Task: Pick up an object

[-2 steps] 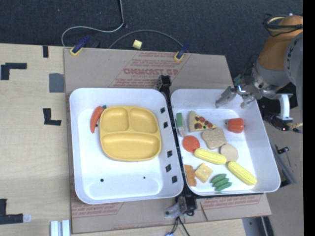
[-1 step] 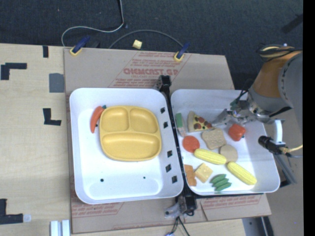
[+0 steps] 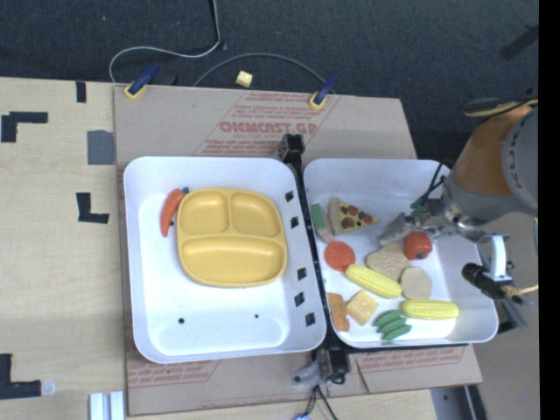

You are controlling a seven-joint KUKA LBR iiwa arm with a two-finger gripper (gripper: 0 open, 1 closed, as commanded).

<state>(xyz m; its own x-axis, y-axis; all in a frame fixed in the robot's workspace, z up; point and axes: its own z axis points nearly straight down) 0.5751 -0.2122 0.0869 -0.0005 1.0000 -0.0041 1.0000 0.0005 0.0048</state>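
The right bin (image 3: 385, 171) holds several toy foods: a pizza slice (image 3: 350, 217), a red round slice (image 3: 339, 255), a corn cob (image 3: 372, 280), a bread slice (image 3: 388, 259), a beige disc (image 3: 416, 282), a second corn cob (image 3: 430, 309), green beans (image 3: 394, 325) and a cheese cube (image 3: 361, 306). My gripper (image 3: 413, 231) is low over the right half of this bin, directly above a small red tomato-like piece (image 3: 419, 246) and touching or nearly touching it. The wrist hides the grip from view.
The left bin (image 3: 149, 296) holds a yellow divided plate (image 3: 232, 236) with a red-orange carrot (image 3: 171, 210) beside it at the left. The grey arm with its orange band (image 3: 481, 164) comes in over the right bin's right rim. A black divider (image 3: 302, 234) separates the bins.
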